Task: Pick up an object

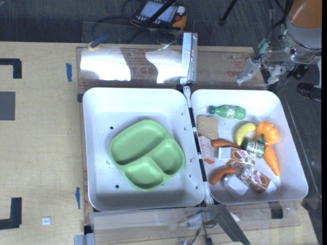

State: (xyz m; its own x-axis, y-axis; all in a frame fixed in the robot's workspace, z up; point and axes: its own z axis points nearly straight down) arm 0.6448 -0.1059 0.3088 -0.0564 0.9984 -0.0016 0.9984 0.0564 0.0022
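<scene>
At the near edge of the right bin point(294, 188) a small brown carton point(254, 178) lies tilted over a white packet point(235, 186), with a brown sausage point(220, 174) just beside them, half tucked under the pile. All of this sits well below and a little left of the gripper point(261, 68), which hangs outside the bin, above its far rim, at the top right. Its fingers point(247, 72) are pale and blurred against the bench, so whether the jaws are apart or together cannot be told, and nothing is seen between them. The arm above it is cut off by the picture's edge. Closest beneath the jaws lies a green bottle point(228, 112) on its side, then a slice of bread point(207, 127), a yellow lemon point(244, 133), an orange pepper point(267, 132) and a carrot point(271, 160). A small dark jar point(254, 148) and a second sausage point(225, 143) are crowded between them, labels too small to read. Far left of the jaws, the left bin point(97, 106) holds a green divided plate point(147, 153).
</scene>
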